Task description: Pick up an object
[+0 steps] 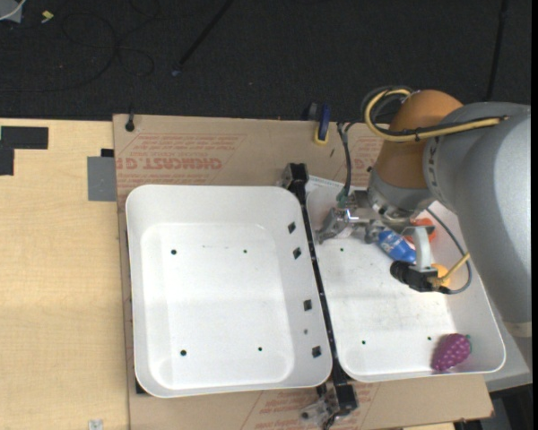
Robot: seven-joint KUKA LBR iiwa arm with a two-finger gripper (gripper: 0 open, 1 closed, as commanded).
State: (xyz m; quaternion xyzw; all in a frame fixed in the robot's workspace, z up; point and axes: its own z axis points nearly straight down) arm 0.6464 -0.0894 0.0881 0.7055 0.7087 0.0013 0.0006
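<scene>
Hanging over right bin, gripper, state unreadable; purple object well apart, near-right corner.

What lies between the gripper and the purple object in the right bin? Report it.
In the camera view, the stretch between the gripper and the purple object is bare white floor of the right bin.

A shallow white plastic bin lies on a brown printed cardboard sheet. Beyond its far right corner sits a small blue clamp; left of it, a grey square patch and black tape shapes.
</scene>
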